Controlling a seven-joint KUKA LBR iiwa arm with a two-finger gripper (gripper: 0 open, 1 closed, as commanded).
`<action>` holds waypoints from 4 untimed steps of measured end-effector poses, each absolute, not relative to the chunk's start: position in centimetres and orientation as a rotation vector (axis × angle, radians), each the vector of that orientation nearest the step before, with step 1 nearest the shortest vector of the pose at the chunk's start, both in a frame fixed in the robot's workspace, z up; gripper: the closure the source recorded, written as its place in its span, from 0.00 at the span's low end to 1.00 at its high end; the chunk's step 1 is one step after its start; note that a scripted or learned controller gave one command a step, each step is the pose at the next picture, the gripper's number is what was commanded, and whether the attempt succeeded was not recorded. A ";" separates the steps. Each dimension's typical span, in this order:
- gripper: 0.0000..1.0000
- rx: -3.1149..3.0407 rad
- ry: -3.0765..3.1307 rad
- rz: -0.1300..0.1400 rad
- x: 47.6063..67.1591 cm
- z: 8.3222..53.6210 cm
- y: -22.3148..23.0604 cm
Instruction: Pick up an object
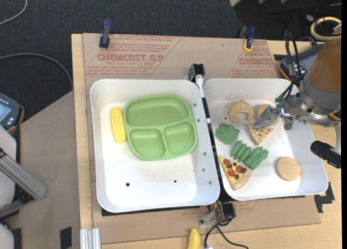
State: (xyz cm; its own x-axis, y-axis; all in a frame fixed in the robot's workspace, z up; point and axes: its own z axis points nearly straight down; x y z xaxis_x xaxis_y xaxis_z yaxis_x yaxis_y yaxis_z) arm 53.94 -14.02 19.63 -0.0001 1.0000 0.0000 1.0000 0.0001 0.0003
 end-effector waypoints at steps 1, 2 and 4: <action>0.00 2.223 2.228 -0.002 53.5 8.0 -10.8; 1.00 2.222 2.218 0.002 53.6 9.5 -11.0; 1.00 2.214 2.227 0.004 52.9 19.8 7.5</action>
